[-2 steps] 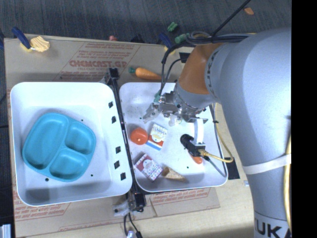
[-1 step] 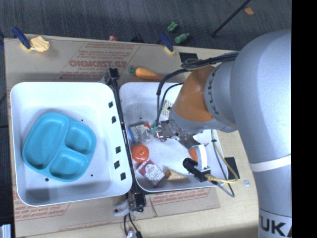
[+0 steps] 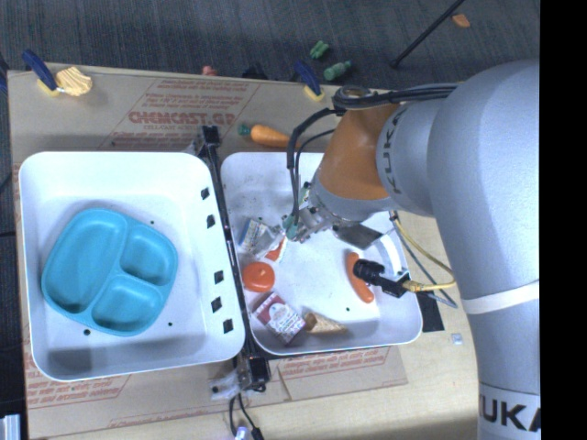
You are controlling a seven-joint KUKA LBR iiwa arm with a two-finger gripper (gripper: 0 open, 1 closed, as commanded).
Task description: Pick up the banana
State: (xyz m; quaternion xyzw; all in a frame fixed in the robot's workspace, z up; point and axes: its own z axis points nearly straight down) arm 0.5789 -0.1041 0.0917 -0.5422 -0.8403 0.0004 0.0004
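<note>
Grey arm (image 3: 495, 154) is in over the right bin (image 3: 404, 326). The claw (image 3: 295, 225) sits low near that bin's middle, just beside a crumpled silvery wrapper (image 3: 260, 236) on the side away from the arm. Can't tell from this angle whether the claw is spread or clenched, and I see nothing gripped in it.

Banana: can't pin it down. Nothing around the claw reads clearly as yellow and curved.
- Best candidate is a tan tapered piece (image 3: 323, 324) down-frame of the claw by the bin's near wall, touching a red packet (image 3: 278, 317). It's too small to confirm.
- It could also be hidden under the wrist.

Other items:
- An orange-red round thing (image 3: 258, 275) is near the claw, down-frame.
- An orange-red stick (image 3: 358, 278) is down-frame on the arm side.
- A carrot (image 3: 269, 136) lies up-frame on the table (image 3: 426, 374), outside the bin.
- A blue divided plate (image 3: 110, 269) sits in the left bin (image 3: 37, 200), well apart from the claw.

Step, my read: search/approach, no grasp made. The next move calls for backing up enough to locate the target. Then re-aim at it rather than the wrapper and come down across its narrow width.
</note>
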